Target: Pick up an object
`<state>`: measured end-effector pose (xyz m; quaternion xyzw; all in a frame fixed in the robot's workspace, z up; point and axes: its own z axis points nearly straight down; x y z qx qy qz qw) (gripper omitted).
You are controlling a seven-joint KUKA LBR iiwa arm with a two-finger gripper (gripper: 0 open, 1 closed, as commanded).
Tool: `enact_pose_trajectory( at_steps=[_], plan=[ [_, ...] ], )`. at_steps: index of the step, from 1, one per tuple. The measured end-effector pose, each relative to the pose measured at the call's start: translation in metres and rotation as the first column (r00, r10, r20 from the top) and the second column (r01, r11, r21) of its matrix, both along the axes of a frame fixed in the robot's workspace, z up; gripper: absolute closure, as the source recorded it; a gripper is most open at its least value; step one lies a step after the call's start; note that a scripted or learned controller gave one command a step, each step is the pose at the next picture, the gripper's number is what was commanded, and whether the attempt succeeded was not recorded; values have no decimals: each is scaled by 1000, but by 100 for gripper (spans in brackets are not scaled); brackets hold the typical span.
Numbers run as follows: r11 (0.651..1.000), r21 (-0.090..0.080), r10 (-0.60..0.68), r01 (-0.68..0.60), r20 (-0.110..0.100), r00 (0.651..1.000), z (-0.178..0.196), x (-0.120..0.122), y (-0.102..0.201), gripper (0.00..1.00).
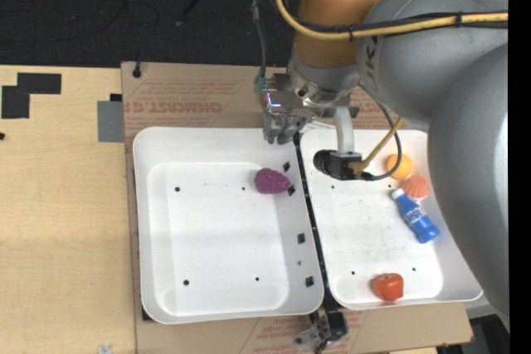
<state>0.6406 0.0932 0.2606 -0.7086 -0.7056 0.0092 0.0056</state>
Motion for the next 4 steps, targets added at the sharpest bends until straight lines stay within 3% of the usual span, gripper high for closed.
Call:
enact_pose_trajectory(
  at_steps=[1, 2, 3, 4],
  plan=[
    [1000, 5, 4, -5, 18, 1000, 12, 3, 8, 100],
    [1000, 9, 11, -12, 33, 999, 140, 4, 84, 100],
    [1000, 11, 9, -10, 34, 999, 287, -13, 118, 100],
    [1000, 2, 1, -1, 12, 1000, 238, -49, 89, 100]
  ],
)
